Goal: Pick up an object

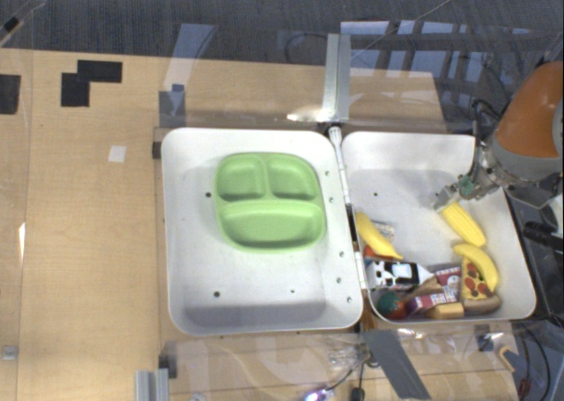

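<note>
We see the gripper (464, 186) low at the right bin's (397, 161) right side, just above a yellow corn cob (463, 224). Jaw state: we cannot tell, too small and blurred. Green divided plate (267, 199) sits mid-frame in the left bin (189, 241).

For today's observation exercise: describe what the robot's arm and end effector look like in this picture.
The arm enters from the right as a rounded grey body with a broad orange band. At its tip sits a small metallic end effector of pale grey parts, slim and far narrower than the arm behind it.
</note>
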